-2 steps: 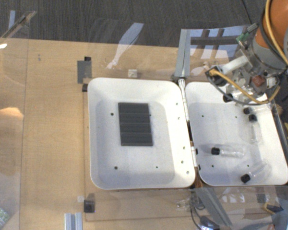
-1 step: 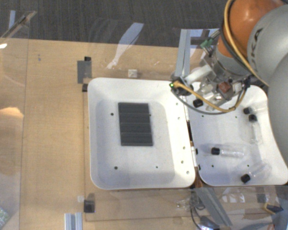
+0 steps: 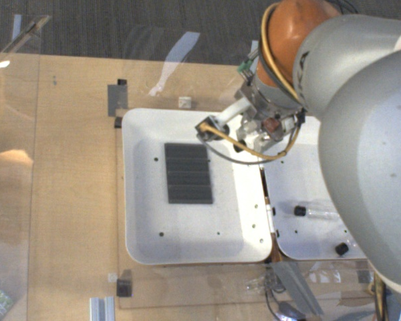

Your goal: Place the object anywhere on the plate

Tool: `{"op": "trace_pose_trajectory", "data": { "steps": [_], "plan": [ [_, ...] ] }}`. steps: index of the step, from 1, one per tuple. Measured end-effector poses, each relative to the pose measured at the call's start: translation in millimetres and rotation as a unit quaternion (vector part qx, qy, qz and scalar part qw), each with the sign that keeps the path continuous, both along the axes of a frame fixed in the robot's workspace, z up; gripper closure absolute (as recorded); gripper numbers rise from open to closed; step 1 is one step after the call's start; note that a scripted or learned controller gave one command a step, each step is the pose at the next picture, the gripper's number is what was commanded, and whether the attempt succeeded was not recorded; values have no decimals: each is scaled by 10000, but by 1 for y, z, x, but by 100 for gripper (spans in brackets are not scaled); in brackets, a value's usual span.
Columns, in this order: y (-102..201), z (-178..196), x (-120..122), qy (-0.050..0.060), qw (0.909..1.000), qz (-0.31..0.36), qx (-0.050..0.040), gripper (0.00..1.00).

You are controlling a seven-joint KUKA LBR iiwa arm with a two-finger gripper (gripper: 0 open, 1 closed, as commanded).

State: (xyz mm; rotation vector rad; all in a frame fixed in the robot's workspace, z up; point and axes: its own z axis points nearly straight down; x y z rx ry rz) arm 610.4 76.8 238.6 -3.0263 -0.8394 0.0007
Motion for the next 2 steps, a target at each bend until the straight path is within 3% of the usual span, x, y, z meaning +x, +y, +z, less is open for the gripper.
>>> {"op": "trace_pose_trajectory", "data": {
  "steps": [1, 2],
  "plan": [
    [-30, 31, 38, -12, 9997, -229, 2, 100],
    [-8, 76, 23, -19, 9858, -1680, 4, 100]
  ]
}}
